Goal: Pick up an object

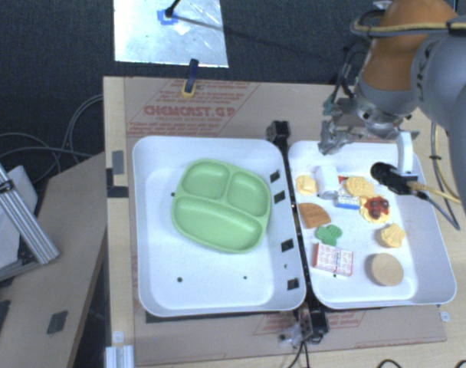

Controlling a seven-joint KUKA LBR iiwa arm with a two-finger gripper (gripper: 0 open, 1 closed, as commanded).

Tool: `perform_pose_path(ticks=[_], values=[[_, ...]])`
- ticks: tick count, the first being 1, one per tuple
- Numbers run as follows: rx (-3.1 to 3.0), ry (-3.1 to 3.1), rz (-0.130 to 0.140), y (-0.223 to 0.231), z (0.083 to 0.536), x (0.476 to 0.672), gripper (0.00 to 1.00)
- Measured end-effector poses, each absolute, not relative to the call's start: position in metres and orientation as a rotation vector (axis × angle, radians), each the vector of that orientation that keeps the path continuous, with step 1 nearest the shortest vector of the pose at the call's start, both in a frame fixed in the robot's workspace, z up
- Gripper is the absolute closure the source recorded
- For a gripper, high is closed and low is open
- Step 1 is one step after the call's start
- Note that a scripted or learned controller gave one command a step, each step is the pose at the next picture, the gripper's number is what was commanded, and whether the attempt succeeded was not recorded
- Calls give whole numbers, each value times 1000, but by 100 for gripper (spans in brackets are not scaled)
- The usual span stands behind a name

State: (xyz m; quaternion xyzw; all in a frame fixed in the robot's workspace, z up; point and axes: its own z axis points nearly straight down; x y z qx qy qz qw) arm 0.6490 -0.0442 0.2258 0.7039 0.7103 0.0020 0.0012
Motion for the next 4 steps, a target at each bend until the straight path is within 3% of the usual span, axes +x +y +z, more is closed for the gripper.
perform_pose_path(ticks=[1, 2, 3, 4], values=[[2212, 2226, 4, -45, 222, 662, 100], [2216, 2223, 2, -46, 220, 659, 100], [2214, 2227, 1, -36, 227, 643, 100], [2213, 2227, 2, -36, 229, 645, 100]])
